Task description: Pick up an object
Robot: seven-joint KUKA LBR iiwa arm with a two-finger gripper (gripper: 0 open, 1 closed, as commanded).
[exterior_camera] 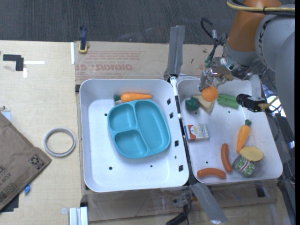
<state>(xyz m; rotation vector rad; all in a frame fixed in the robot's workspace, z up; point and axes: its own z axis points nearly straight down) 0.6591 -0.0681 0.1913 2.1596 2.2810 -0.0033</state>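
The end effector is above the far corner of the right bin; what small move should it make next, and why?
Probably a short, straight lift. The end effector sits directly over the orange ball, which rests against a tan wedge and a dark green piece. Rising gently would show whether the ball comes along without disturbing these neighbours.
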